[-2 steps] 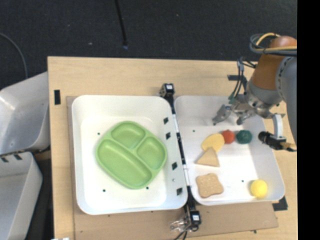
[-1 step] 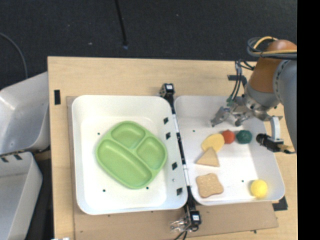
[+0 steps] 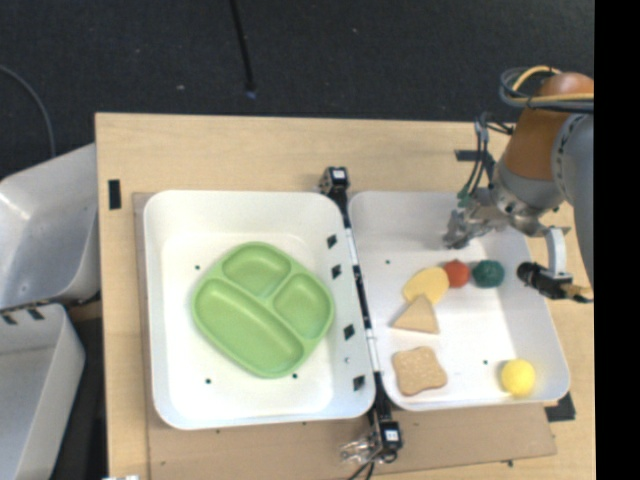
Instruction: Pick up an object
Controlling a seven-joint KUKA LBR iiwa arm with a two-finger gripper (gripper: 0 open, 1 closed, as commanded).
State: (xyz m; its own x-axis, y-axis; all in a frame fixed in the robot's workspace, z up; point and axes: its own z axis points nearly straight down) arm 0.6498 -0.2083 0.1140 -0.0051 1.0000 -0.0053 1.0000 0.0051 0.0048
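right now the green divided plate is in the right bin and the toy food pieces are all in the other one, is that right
Not quite. The camera view shows the green divided plate in the left bin, not the right one. The toy food pieces, such as the toast slice and the yellow ball, are all in the other one, the right bin, where the end effector is.
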